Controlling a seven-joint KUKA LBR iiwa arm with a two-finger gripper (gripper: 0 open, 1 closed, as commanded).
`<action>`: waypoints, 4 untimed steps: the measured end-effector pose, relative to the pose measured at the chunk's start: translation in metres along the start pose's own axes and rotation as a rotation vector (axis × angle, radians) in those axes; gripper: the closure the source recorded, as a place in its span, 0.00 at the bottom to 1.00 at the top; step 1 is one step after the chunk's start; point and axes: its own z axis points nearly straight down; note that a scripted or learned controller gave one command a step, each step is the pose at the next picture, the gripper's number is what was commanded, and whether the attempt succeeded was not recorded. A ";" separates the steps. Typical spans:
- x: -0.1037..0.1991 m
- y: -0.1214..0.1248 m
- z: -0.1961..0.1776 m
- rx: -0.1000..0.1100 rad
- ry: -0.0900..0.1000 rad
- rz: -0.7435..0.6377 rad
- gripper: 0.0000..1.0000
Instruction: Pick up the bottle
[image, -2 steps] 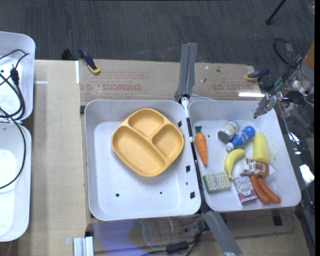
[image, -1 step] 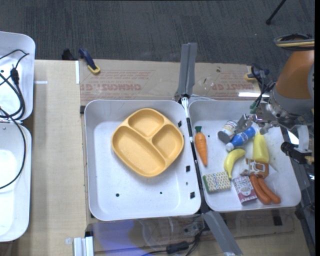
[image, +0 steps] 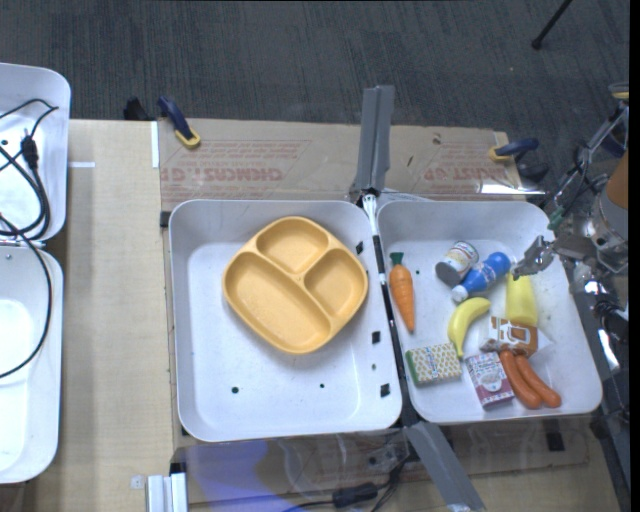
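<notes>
The grey two-finger gripper (image: 532, 257) is hanging over the far right of the right-hand shallow white bin (image: 585, 345), and whether it is spread or closed, I cannot tell from here; nothing is sitting visibly in its grasp. Just to its left the blue plastic bottle with a white cap (image: 479, 278) is lying on its side on the bin floor, beside a small grey tin can (image: 456, 262) and far of a yellow banana (image: 465, 322). So the pick is looking unstarted: the approach, the grasp and the lift are all remaining, by my judgement.
</notes>
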 end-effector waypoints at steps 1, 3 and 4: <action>0.027 0.044 0.046 -0.004 0.002 0.028 0.00; 0.034 0.057 0.068 -0.004 0.003 0.078 1.00; 0.061 0.018 -0.064 0.000 -0.001 0.507 1.00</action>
